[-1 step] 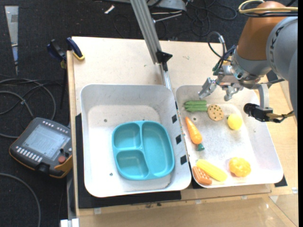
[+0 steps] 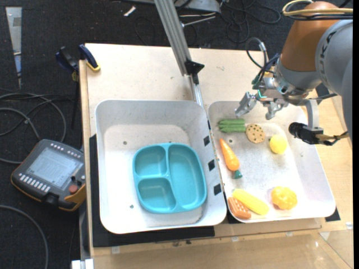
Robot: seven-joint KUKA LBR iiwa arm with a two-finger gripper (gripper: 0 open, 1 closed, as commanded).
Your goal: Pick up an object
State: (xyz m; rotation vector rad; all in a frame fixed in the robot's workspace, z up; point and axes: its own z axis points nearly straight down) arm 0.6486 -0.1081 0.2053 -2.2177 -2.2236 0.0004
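Observation:
My gripper (image 2: 259, 107) hangs open over the far edge of the right bin (image 2: 314, 175), with nothing between its two fingers. Just below it lie a green vegetable piece (image 2: 232, 125) and a round speckled cookie (image 2: 255, 133). A lemon (image 2: 277, 144) sits to the right of the cookie. An orange carrot (image 2: 229, 155) lies near the bin's left wall. At the near end are a yellow banana (image 2: 251, 202), a waffle piece (image 2: 239, 208) and a yellow bumpy toy (image 2: 284, 198).
The left bin (image 2: 112, 150) holds a teal divided plate (image 2: 168, 177). A grey metal pole (image 2: 175, 29) slants down to the wall between the bins. A teach pendant (image 2: 47, 174) lies on the floor at left. A black clip (image 2: 305, 132) hangs by the arm.

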